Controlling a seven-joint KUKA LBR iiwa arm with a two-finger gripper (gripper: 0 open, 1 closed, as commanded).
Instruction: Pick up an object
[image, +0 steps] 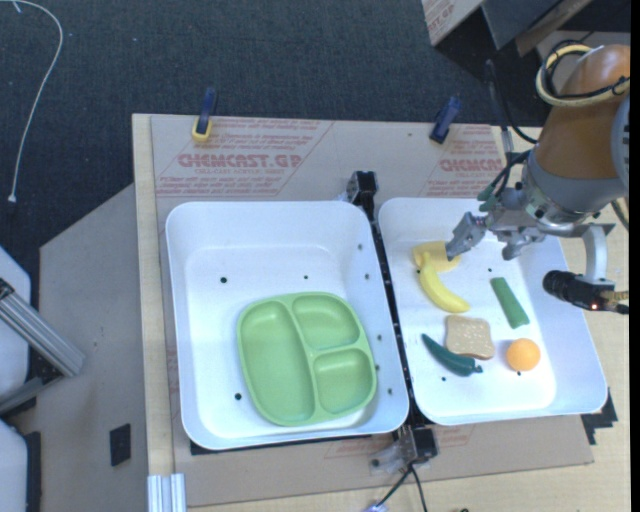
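Two white bins: green tray (303, 357) left; banana (437, 279), toast (470, 337), orange (522, 354) right, claw (490, 237) spread wide, holding nothing.

Bright, even overhead light. White bins (270, 235) nr blown out left of gripper (490, 235); soft short shadows under it. Slightly soft focus overall, dark floor behind it lacks detail.

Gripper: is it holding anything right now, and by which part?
Nothing is held. The gripper hangs open above the right bin, its fingers bare; the banana lies on the bin floor just beside it.
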